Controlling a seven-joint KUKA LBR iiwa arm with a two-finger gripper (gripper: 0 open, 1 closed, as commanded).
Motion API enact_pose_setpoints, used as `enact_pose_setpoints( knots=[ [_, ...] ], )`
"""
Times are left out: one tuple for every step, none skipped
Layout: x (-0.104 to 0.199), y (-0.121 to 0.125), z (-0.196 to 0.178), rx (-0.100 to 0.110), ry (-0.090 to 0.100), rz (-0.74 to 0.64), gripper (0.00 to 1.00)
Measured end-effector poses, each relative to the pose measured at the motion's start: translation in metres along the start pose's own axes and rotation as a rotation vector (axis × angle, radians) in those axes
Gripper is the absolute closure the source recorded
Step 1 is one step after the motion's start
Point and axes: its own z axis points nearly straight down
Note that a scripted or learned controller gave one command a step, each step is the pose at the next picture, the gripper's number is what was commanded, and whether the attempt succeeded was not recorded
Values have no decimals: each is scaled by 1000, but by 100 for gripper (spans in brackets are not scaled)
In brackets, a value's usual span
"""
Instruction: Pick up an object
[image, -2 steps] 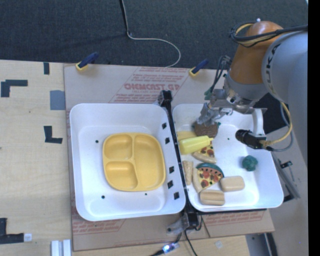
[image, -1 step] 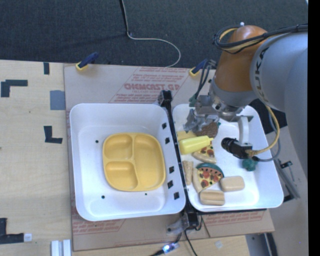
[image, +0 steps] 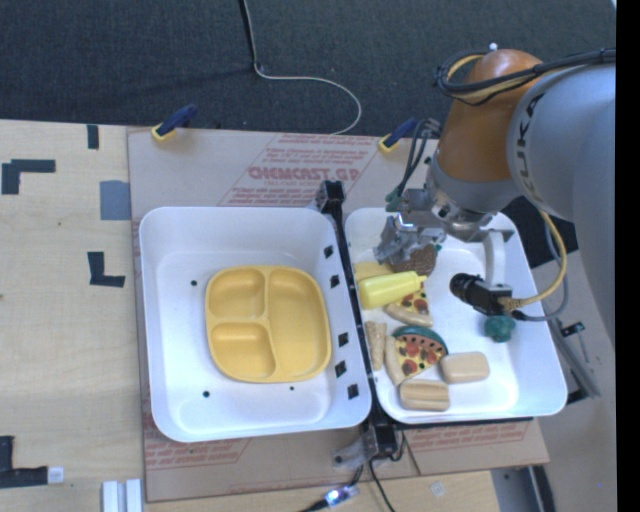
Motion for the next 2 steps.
enact_pose_setpoints(
  knots=[
    [9, 2, 11, 2, 0, 0, 100],
    [6, 6, 8, 0, 0, 0, 100]
  ],
)
